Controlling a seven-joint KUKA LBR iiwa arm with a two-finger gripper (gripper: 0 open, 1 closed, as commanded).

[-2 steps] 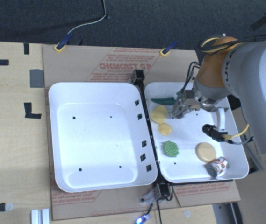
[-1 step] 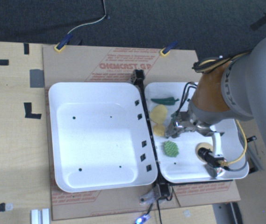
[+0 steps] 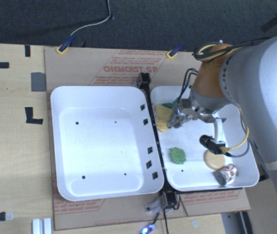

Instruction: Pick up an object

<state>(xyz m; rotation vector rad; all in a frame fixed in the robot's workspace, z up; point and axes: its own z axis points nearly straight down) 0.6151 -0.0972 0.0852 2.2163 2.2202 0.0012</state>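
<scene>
A view from above, at a slant, onto a tan surface (image 3: pixel 11 145) with black marks along its left side. On it lies a brown cardboard sheet (image 3: pixel 123 67) with red lettering, and on that sit two shallow white bins side by side, joined along a black strip with clips.

The left bin (image 3: pixel 60 99) is the larger of the two, with a few small dark dots on its floor.

The right bin (image 3: pixel 189 182) holds several small things. Against its left wall, near the upper part, lies a pale yellow object (image 3: pixel 161 117). Below it, toward the middle of the floor, sits a small green knobbly object (image 3: pixel 177 155). Further right, near the bottom right corner, are a flat tan disc (image 3: pixel 213 160) and, just beside it, a small red, white and grey object (image 3: pixel 226 174).

The grey arm (image 3: pixel 262 96) with its orange band (image 3: pixel 210 79) reaches in from the right over the right bin. Its claw (image 3: pixel 176 117) hangs just beside the pale yellow object, near or touching it. Whether the claw is released or clenched cannot be told.
</scene>
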